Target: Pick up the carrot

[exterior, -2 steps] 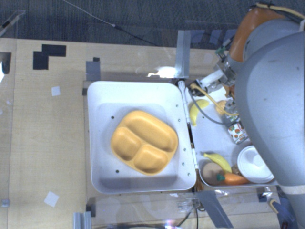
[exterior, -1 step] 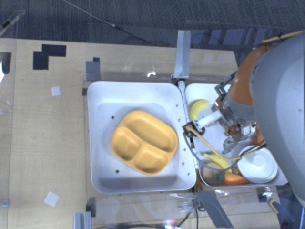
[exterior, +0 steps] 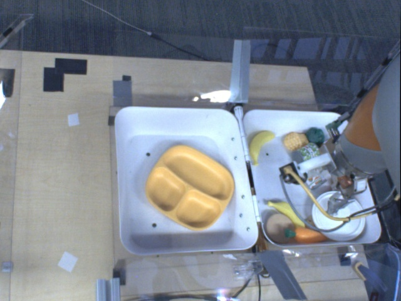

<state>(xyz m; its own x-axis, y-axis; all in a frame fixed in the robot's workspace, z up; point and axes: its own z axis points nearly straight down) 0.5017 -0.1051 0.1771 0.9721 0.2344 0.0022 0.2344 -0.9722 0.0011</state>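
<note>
- The carrot [exterior: 308, 234] lay at the near edge of the right bin [exterior: 276, 119], its green top toward the left, resting against the white plate [exterior: 341, 221] and just right of a brown potato-like piece [exterior: 276, 223].
- The gripper [exterior: 326, 179] hung over the middle of that bin, above the plate's far-left side; whether its jaws were spread or pressed together could not be told, and nothing was visibly pinched between them.
- The step in hand looked like the approach: the carrot sat nearer the camera than the jaws and a little to their left, untouched on the bin floor.
- The next move would likely call for shifting the jaws toward the near rim, turning them across the carrot's long axis, then descending. The plate rim and a yellow banana [exterior: 285, 210] lying just beside the carrot left little room.
- Beyond the jaws sat a second banana [exterior: 260, 144], a corn cob [exterior: 296, 142] and a dark green item [exterior: 316, 134], all well apart from the carrot.
- To the left of the jaws, the left bin [exterior: 131, 187] held a yellow divided tray [exterior: 189, 185].
- Both bins rested on a pale wooden bench [exterior: 56, 187] with black markers near its far-left corner; dark carpet-like floor [exterior: 156, 11] stretched beyond.
</note>
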